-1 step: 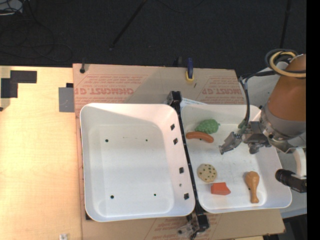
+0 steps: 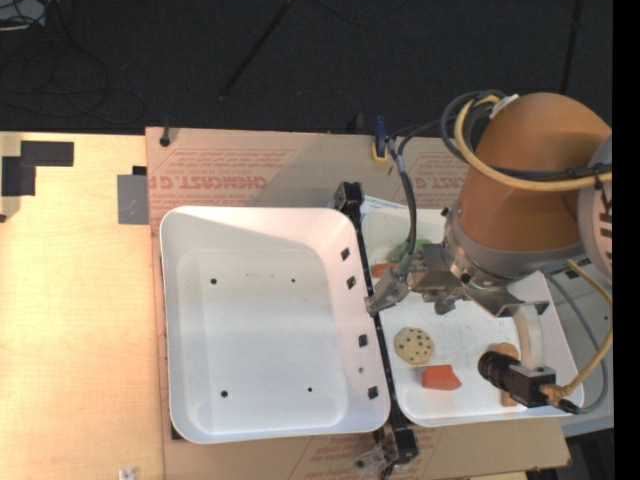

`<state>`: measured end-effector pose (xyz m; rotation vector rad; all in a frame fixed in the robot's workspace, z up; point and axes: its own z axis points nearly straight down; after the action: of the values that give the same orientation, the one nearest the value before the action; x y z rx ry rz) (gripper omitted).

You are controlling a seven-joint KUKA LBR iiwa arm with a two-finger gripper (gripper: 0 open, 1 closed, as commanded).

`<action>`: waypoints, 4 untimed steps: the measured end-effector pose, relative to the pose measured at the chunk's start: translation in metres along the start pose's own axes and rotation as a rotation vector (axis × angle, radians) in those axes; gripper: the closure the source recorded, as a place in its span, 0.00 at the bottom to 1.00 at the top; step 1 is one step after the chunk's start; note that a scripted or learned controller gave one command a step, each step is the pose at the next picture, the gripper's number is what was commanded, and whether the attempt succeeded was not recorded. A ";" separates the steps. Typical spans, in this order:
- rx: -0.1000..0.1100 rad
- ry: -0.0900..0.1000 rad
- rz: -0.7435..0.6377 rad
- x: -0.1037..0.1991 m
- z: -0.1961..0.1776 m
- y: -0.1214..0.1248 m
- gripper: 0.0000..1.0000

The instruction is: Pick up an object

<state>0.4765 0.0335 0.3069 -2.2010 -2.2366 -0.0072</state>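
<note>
One gripper [image 2: 390,293] is seen low in the right bin [image 2: 452,420], close against that bin's left wall and about midway along it. Whether it is set wide or narrow cannot be told, since its tip is blurred against the dark divider. Nothing is shown to be held in it.

Just beside the gripper, toward the bin's far edge, a small orange piece [image 2: 380,268] lies by the left wall. A green scrap [image 2: 405,256] is made out a little further on, partly hidden by a cable. Toward the near edge, a round tan disc [image 2: 413,345] dotted with holes lies flat, near the gripper but apart from it. An orange block [image 2: 440,377] is placed just past the disc, closer to the bin's near edge. The left bin [image 2: 260,318] is set against the right one along the divider, with the pale tabletop [image 2: 70,318] beyond its left edge.

The step in hand is judged to be the reach for a grasp, with no object lifted yet. The orange piece and the disc are judged the likeliest targets, being nearest. For the next move, the gripper would need to be centred over one of them and kept clear of the wall. It would then need to be closed firmly before any lift is tried. The flat disc may be hard to grip from above, and the block may be the easier hold.
</note>
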 end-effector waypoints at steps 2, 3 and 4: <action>-0.006 -0.004 0.013 0.017 -0.106 0.001 1.00; 0.007 -0.006 0.011 0.080 -0.089 0.000 1.00; -0.010 -0.004 0.014 0.080 -0.237 0.022 1.00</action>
<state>0.4970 0.1122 0.5440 -2.2233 -2.2282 -0.0146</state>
